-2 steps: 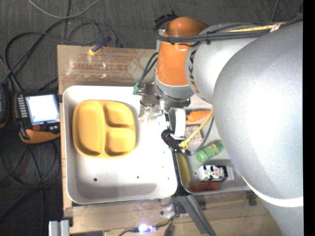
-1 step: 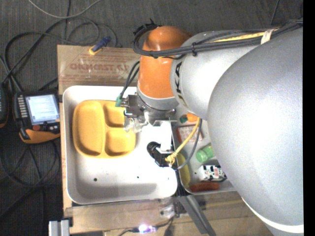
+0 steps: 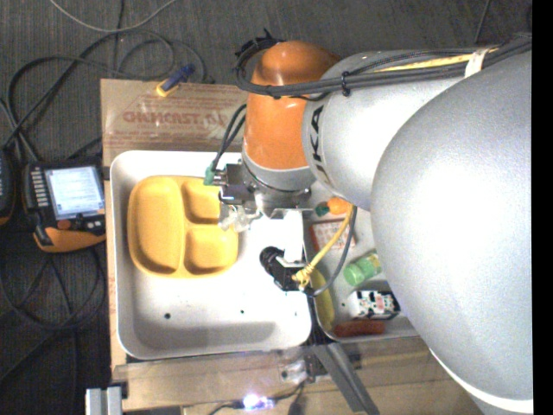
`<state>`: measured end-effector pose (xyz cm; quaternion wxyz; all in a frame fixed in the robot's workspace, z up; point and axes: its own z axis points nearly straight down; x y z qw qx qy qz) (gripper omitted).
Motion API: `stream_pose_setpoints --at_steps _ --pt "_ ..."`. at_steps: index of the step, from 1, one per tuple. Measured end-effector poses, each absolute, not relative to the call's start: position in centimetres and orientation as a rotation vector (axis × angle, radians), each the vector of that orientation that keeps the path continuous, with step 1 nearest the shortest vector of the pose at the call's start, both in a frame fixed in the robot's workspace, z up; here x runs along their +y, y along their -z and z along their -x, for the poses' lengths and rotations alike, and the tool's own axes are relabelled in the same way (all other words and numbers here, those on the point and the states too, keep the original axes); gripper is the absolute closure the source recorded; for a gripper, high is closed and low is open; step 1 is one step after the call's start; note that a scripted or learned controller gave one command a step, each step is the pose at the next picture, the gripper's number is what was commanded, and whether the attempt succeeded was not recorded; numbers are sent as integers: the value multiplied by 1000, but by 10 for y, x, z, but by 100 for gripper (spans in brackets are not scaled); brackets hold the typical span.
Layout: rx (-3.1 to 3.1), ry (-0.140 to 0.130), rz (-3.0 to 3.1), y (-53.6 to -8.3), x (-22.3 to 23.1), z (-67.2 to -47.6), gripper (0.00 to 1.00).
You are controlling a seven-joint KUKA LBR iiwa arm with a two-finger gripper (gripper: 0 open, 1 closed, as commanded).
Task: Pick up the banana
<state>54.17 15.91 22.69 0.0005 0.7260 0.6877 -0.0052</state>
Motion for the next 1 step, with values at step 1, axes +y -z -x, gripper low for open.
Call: stream_pose_setpoints --at_steps 1 --pt "2220 6 -2220 -303 151 -523 100"
